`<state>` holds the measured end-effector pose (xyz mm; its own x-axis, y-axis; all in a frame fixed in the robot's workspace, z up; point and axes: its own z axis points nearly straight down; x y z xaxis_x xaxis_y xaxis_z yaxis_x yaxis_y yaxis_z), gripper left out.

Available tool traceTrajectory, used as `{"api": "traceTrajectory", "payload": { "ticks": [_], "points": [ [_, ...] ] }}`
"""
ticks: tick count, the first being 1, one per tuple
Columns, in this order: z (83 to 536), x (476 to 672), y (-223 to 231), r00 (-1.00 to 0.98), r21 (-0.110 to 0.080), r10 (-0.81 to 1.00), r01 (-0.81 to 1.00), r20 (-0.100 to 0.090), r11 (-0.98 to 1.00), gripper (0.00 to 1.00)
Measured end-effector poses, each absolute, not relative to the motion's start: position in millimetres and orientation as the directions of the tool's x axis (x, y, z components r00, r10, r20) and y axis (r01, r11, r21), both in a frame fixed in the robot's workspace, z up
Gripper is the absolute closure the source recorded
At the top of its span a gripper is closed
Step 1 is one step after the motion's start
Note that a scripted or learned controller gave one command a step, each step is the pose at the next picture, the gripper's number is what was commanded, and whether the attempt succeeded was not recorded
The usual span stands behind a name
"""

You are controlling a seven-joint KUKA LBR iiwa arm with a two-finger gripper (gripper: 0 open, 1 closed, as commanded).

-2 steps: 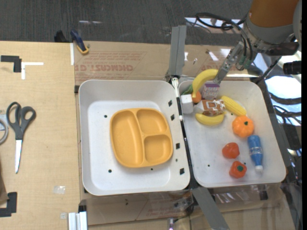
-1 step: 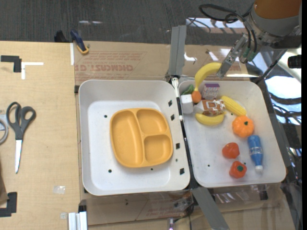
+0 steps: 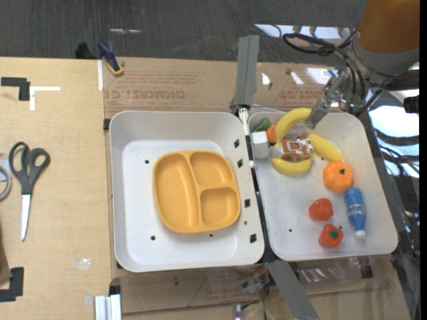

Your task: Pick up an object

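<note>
The right bin (image 3: 373,245) holds several toy items. At its back are a curved yellow banana (image 3: 292,119), a second banana (image 3: 292,167), a third yellow piece (image 3: 325,147) and a brown packet (image 3: 295,148) between them. An orange fruit (image 3: 338,176), two red fruits (image 3: 321,209) (image 3: 331,235) and a blue bottle (image 3: 355,210) lie further forward. My gripper (image 3: 313,117) reaches down at a slant from the upper right. Its tip sits at the right end of the curved banana, just above the packet. Nothing visibly hangs from it.
The left bin (image 3: 127,245) carries a yellow divided plate (image 3: 197,191). A small white block (image 3: 259,143), an orange bit (image 3: 271,135) and something green (image 3: 261,123) crowd the right bin's back left corner. Scissors (image 3: 27,172) lie on the bench at the far left.
</note>
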<state>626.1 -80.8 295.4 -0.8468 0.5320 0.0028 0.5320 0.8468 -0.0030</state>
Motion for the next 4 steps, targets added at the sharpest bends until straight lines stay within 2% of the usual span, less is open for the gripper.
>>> {"api": "traceTrajectory", "payload": {
  "ticks": [2,3,4],
  "points": [
    [288,635.2,-47,-0.897,-0.002,0.442,0.442,0.002,0.897,1.0],
    [285,652.7,-41,-0.909,-0.002,0.417,0.417,0.001,0.909,1.0],
    [285,652.8,-41,-0.909,-0.001,0.417,0.417,0.0,0.909,0.0]
  ]
}}
